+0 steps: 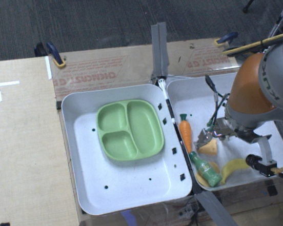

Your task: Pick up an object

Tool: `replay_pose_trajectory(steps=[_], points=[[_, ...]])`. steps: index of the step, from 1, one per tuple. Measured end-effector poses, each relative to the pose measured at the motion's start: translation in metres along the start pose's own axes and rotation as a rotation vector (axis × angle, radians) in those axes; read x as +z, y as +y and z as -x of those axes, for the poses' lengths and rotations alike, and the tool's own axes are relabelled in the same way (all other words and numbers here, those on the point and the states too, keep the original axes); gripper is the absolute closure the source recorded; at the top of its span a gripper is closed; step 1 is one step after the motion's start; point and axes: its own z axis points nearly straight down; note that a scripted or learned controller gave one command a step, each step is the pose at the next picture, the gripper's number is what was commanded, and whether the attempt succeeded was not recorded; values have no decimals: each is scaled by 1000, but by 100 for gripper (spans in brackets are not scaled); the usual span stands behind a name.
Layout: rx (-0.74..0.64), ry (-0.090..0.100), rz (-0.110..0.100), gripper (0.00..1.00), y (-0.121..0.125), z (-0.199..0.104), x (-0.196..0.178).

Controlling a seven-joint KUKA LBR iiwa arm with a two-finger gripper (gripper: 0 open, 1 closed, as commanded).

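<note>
Two shallow white bins sit side by side on the bench (24, 166). The left bin (89, 189) holds one thing — a green plate (130, 130) with three compartments, lying flat near the bin's middle and somewhat toward its far side. The right bin (220, 81) holds four loose things, all gathered in its near left part: one carrot (185, 134) lying lengthwise along the divider with its green top pointing away, one green bottle (206, 170) just nearer than the carrot and also against the divider, one yellow banana (234, 168) curving beside the bottle along the near wall, and one pale tan wedge (209, 148) like a piece of bread between the carrot and the banana. The single arm (255, 92) reaches in from the right, and its hand (210, 135) is down at the tan wedge, just above and touching or nearly touching it — whether the hand is apart or together cannot be told.
</note>
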Motion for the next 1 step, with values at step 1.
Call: replay_pose_trajectory(steps=[1], points=[[2, -1, 7, 100, 2, 2, -13]])
